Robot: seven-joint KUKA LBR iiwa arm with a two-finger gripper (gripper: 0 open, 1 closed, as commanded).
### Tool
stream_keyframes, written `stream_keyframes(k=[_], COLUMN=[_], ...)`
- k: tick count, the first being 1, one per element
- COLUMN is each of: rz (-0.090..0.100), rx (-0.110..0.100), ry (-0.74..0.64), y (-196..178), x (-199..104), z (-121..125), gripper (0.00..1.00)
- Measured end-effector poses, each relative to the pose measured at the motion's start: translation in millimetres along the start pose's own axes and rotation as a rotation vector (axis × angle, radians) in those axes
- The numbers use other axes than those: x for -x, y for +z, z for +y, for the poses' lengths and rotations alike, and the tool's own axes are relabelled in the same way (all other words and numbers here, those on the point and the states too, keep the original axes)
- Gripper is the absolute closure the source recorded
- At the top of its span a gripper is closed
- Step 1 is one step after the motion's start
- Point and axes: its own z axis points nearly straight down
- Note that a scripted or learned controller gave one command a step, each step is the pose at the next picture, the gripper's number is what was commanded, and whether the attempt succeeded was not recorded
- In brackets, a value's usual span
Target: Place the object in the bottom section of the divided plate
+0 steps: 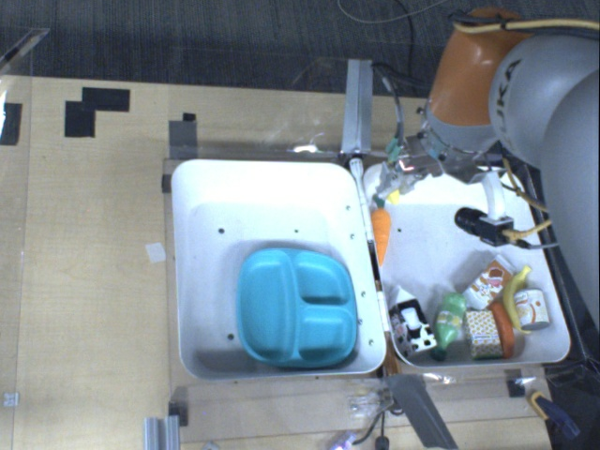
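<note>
Two bins sit side by side on the worktop [84,279]. The left bin [206,204] holds a divided plate [298,307] toward its near side. In the right bin [431,223], a carrot [381,234] lies against the left wall, and a cluster of small items [473,317] is gathered at the near right corner. The arm [525,73] reaches in over that bin's far end.

Two white bins [187,279] side by side, one blue divided plate [298,307] in the left, one carrot [381,234], one banana [514,293], one green bottle [450,319] in the right.
</note>
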Motion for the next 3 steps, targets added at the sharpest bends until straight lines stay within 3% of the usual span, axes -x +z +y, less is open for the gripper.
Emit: stream_keyframes(k=[1,2,3], rz=[0.001,0.002,0.003], rx=[0.003,0.001,0.0], ry=[-0.462,-0.537,-0.428], y=[-30,-24,-35], x=[-52,-88,-118], z=[-57,-96,-137], gripper=[1.0,1.0,1.0])
